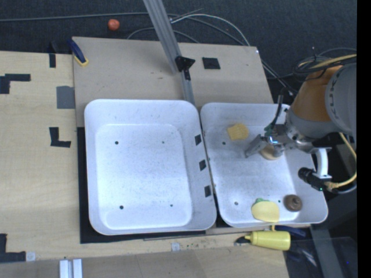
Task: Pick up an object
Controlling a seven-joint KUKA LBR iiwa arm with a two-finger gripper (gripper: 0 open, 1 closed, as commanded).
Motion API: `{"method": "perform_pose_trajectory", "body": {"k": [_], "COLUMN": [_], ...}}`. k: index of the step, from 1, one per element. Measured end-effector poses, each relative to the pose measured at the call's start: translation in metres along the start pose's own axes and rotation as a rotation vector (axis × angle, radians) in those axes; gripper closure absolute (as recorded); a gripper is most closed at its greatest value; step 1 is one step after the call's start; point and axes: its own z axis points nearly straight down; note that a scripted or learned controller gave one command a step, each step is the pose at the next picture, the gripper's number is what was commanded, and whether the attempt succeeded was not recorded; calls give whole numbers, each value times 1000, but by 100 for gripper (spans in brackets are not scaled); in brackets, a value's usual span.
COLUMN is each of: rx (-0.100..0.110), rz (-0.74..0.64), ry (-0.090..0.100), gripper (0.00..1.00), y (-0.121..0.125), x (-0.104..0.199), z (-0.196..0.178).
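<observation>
The tan object (268, 152) lies in the right bin (255, 181), close to its right wall, and my tool (262, 146) is low just over it, with one grey finger (253, 149) reaching out toward the left. I cannot tell if the tool is apart or clamped, because my wrist hides that part. I judge I am here because this object is nearest to my arm, while the yellow block (237, 132), the yellow round piece (265, 211) and the brown piece (293, 202) lie apart from it.
</observation>
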Motion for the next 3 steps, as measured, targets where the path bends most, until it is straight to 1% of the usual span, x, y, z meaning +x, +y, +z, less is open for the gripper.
{"method": "perform_pose_trajectory", "body": {"k": [1,2,3], "rx": [-5,-5,-3], "rz": [0,0,0], "ry": [-2,-1,0], "gripper": [100,100,100], "y": [1,6,9], "x": [0,6,8], "z": [-13,-73,-115]}}
